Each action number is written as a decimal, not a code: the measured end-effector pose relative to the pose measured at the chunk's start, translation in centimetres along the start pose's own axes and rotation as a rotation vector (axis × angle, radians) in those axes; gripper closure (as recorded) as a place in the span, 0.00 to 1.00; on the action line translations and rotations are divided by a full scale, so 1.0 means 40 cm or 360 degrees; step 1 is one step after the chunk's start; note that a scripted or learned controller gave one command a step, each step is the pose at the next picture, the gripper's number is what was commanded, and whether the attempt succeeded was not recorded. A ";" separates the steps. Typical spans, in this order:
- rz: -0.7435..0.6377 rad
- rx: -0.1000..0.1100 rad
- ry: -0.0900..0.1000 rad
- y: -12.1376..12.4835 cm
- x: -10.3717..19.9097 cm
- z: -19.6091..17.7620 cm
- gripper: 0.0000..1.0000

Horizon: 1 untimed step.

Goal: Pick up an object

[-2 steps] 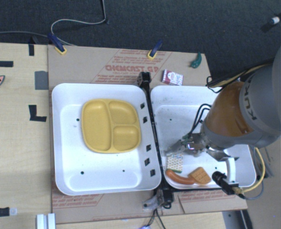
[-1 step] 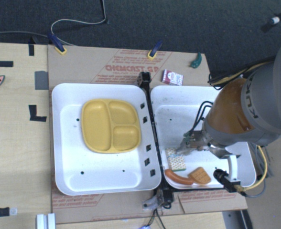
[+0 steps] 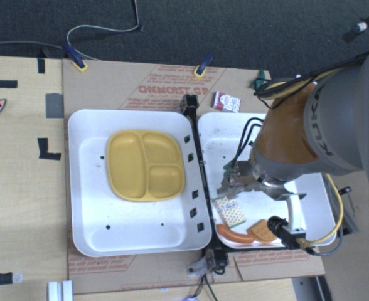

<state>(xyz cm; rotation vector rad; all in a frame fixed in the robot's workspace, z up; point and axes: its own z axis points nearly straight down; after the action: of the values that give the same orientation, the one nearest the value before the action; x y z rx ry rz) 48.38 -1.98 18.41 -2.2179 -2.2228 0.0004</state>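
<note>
Logging gripper (image 3: 229, 190), finger state I cannot tell, low in right bin (image 3: 217, 125) near its left wall, above checkered packet (image 3: 231, 213); far end open.

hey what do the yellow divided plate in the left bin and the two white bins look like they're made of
The yellow divided plate looks like moulded plastic with a matte to slightly satin finish: even colour, soft rounded compartment ridges, only a dull sheen. The left white bin and the right white bin also look like smooth, thin-walled plastic, judging by their rounded corners and rolled rims, though painted metal cannot be ruled out.
</note>
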 end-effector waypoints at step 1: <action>-0.0002 0.0003 -0.0001 -0.002 0.248 0.001 1.00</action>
<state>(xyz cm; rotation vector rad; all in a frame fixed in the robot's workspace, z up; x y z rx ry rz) 48.29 7.94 18.36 -2.2158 -2.2232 0.0029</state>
